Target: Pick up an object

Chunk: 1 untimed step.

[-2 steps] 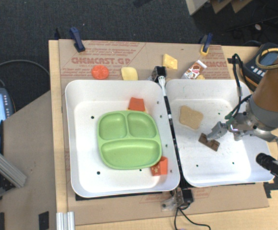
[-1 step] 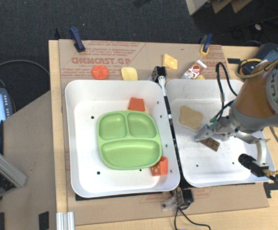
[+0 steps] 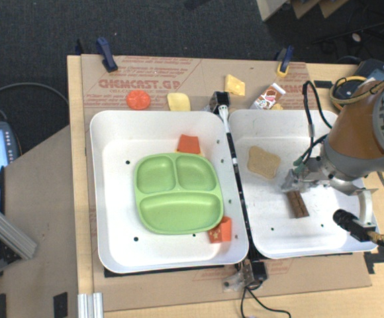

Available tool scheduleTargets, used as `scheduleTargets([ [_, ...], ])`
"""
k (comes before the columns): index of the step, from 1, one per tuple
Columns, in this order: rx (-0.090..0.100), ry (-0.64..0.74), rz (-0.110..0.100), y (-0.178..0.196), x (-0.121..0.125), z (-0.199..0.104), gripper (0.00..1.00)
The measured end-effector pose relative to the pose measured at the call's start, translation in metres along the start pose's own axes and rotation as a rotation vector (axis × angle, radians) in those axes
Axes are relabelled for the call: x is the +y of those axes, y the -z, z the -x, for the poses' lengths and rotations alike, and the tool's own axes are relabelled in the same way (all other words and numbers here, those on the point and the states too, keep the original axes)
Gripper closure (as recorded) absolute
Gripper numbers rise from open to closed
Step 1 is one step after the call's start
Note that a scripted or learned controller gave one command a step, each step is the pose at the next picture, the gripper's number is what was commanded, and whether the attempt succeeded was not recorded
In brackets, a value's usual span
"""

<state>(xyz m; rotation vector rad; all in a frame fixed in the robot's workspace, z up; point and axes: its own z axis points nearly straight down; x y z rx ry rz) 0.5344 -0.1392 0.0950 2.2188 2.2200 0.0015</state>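
Observation:
In the right bin (image 3: 278, 244) lie a tan slice of bread (image 3: 263, 162) and a brown bar (image 3: 298, 204). My gripper (image 3: 296, 181) hangs low over the right bin, just above the upper end of the brown bar and right of the bread. The left bin (image 3: 112, 237) holds a green divided plate (image 3: 177, 193), a red-orange block (image 3: 189, 144) behind it and an orange block (image 3: 221, 230) at its front right corner.
On the cardboard behind the bins lie an orange round piece (image 3: 138, 99), two yellow pieces (image 3: 178, 101) (image 3: 235, 85) and a red-and-white packet (image 3: 268, 98). Blue clamps (image 3: 106, 53) (image 3: 285, 59) grip the board's far edge. A black cable (image 3: 309, 111) loops near the arm.

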Motion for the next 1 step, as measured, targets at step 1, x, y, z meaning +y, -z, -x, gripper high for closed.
scheduleTargets([
  [1,0.005,0.01,0.008,0.0954,0.0027,-0.093,1.0],
])
